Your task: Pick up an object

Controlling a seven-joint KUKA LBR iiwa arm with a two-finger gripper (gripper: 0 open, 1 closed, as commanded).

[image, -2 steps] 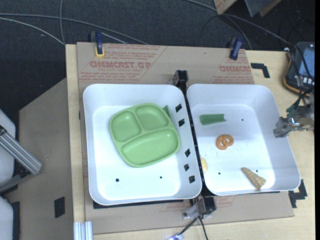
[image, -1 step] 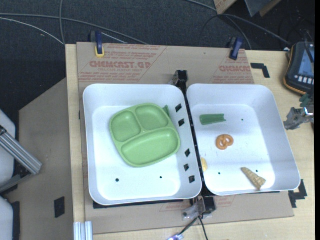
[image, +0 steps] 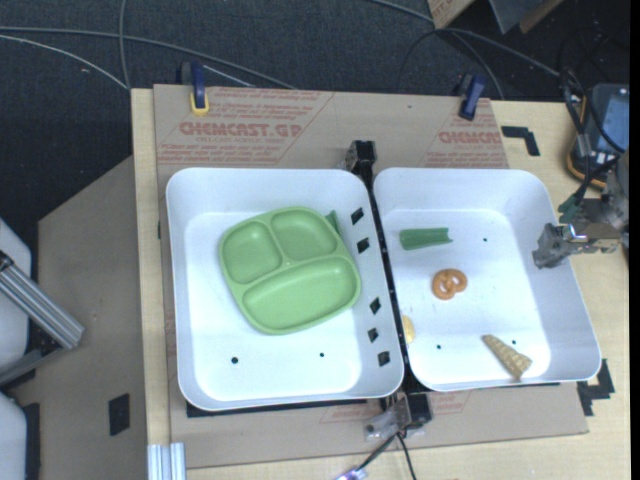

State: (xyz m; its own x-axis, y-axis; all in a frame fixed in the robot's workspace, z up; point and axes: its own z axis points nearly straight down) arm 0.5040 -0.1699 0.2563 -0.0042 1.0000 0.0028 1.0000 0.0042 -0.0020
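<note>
The right bin (image: 520, 193) holds a green pod-shaped piece (image: 425, 237) near its back, an orange pretzel-like ring (image: 449, 284) in the middle and a tan cone (image: 507, 354) at the front right. A small yellow piece (image: 406, 330) lies against its left wall. My gripper (image: 553, 246) hangs over the right rim of this bin, to the right of the pretzel and apart from every object. Nothing shows in its grasp.
A green divided plate (image: 289, 269) fills the middle of the left bin (image: 190, 268). A black divider with clips (image: 372, 258) runs between the bins. Clamps (image: 199, 86) and cables lie at the back of the bench.
</note>
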